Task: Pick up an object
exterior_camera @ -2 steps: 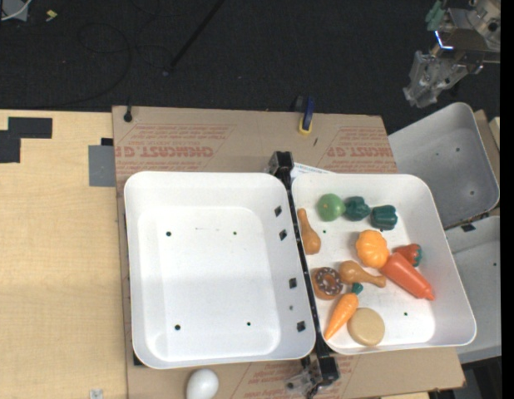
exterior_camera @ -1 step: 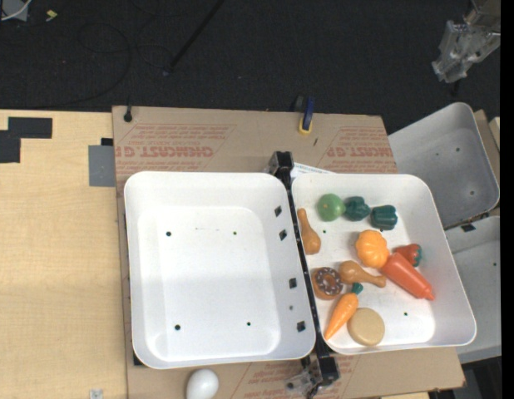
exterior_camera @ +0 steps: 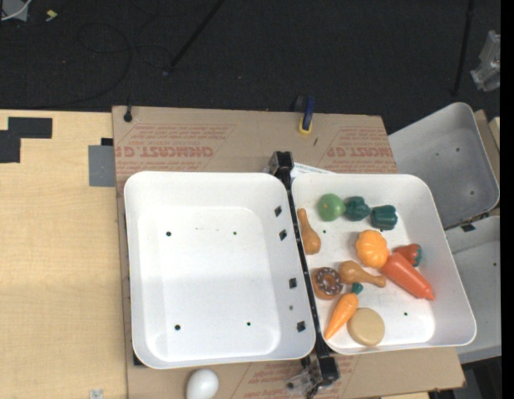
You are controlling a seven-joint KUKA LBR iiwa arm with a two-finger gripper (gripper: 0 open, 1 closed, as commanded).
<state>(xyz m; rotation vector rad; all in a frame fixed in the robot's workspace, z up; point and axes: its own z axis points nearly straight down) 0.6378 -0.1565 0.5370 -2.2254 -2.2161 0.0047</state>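
Claw state cannot be told; red print on the cardboard [exterior_camera: 190, 144] lies upside down, not surely readable. The right bin [exterior_camera: 444, 306] holds the toy food: a large carrot [exterior_camera: 407, 277] is laid slantwise, tip toward the lower right, beside a doughnut [exterior_camera: 328, 282], small carrot [exterior_camera: 342, 312] and green ball [exterior_camera: 329, 207]

Toy foods [exterior_camera: 365, 264] clustered loose in the right bin [exterior_camera: 440, 223], all lying flat.
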